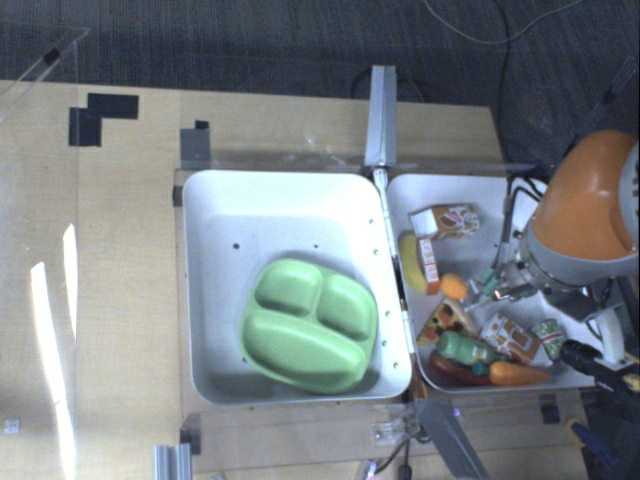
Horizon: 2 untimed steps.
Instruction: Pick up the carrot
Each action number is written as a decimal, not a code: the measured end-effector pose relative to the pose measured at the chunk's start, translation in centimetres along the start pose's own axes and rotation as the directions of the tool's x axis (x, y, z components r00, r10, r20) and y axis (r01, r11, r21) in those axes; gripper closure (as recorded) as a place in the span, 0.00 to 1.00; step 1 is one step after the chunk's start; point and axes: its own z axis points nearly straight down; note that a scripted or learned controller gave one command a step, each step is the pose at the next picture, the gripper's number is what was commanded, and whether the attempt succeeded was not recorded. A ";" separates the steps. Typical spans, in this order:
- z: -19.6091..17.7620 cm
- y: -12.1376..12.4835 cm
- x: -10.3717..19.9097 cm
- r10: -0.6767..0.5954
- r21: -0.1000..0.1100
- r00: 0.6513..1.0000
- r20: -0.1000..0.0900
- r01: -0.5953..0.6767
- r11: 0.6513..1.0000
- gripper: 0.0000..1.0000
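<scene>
A pale wooden bench top [110,298] fills the left and middle of the camera view; black tape marks [100,116] sit near its far left corner, and bright streaks of reflected light [50,338] run down its left side; beyond the bench lies dark grey carpeted floor [220,18]; a thin cable [500,23] loops across that floor at the upper right; a grey metal bar [381,118] stands upright at the bench's far edge.
</scene>
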 end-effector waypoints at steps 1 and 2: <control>0.0 3.6 3.2 -0.113 -0.001 0.994 0.000 0.113 0.994 1.00; 0.1 1.2 4.2 0.276 0.004 0.961 0.000 -0.276 0.961 1.00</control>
